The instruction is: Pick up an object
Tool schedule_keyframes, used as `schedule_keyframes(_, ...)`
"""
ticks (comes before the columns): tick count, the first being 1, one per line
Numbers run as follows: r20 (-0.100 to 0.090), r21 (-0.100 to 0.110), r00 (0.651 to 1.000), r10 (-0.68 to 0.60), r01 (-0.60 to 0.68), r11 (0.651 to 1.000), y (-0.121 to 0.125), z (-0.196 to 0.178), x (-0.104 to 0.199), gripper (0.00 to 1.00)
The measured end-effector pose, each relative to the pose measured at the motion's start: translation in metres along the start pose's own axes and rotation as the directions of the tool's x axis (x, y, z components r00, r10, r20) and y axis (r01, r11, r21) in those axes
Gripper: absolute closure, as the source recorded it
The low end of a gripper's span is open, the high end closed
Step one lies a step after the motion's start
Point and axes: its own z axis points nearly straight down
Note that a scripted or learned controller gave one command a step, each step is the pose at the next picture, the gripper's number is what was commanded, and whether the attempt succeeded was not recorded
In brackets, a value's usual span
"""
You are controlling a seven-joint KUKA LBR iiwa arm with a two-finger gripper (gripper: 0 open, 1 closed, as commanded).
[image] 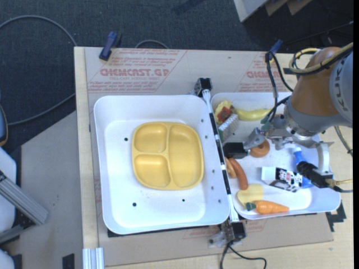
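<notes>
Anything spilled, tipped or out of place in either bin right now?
Nothing stands out. The yellow divided plate lies flat in the left bin. The toy food, including the carrot, sausage and banana, is loosely scattered but all inside the right bin, near the arm.

The left bin (pixel 112 150) is occupied at its centre by a yellow divided plate (pixel 167 154); open floor is left around the plate on all sides. The right bin (pixel 331 203) is crowded: a banana (pixel 251 114), a sausage (pixel 239 173), a carrot (pixel 268 208) and a black-and-white carton (pixel 282 177) are packed closely, and its upper part is overhung by the arm (pixel 320 100).
</notes>
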Motion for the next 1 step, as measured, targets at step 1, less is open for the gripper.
schedule_keyframes(1, 0.001, -0.002, 1.000, -0.001, 0.001, 1.000, 0.0498, 0.0482, -0.0322, 0.00)
